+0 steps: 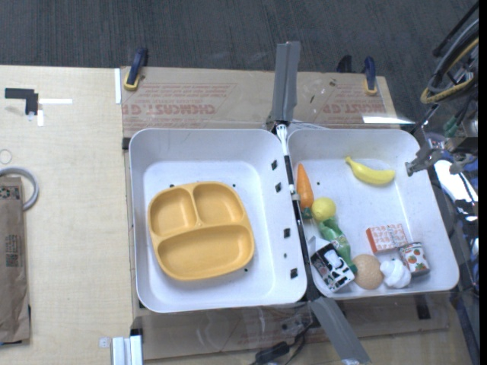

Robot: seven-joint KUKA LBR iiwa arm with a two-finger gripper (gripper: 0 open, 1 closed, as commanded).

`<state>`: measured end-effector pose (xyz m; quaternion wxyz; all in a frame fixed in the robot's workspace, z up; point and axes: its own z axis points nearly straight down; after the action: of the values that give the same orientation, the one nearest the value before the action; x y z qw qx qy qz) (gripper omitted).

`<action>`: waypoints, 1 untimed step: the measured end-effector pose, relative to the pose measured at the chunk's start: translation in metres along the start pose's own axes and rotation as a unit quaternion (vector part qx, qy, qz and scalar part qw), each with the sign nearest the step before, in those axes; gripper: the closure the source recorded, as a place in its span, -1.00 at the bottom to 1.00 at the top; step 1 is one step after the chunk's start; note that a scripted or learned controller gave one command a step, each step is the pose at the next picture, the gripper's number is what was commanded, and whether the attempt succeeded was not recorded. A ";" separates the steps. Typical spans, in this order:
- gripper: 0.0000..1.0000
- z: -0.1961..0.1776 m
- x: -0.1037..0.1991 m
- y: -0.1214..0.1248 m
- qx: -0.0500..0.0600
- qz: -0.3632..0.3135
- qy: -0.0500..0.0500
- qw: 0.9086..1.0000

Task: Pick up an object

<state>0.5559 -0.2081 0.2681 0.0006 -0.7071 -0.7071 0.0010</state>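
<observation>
Two shallow white bins sit side by side on the bench, over a sheet of printed cardboard held by blue clamps at its far corners.

Left bin: one yellow divided plate with three compartments, lying flat near the middle, slightly toward the near-left.

Right bin: a yellow banana toward the far side, apart from the rest. Along the left wall, an orange carrot, then a small yellow lemon just nearer, then a green item, type unclear. Near corner: a black-and-white printed packet, a tan egg-shaped item touching it, and a white lumpy item beside that. A red-and-white carton lies flat in the middle-right, with a small box with a tomato picture just near it.

The arm enters at the right edge, over the right bin's far-right rim. The pincer is near that rim, well apart from the banana and touching none of the items. Nothing is seen between its fingers; whether it is wide or narrow cannot be told at this size and angle.

On the bench's left, a brown paper bag lies at the edge of view
</observation>
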 end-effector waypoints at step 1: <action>-1.00 0.086 -0.010 0.103 0.000 -0.028 -0.001 1.000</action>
<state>0.6591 -0.2184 0.1822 -0.0005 -0.6869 -0.7267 0.0014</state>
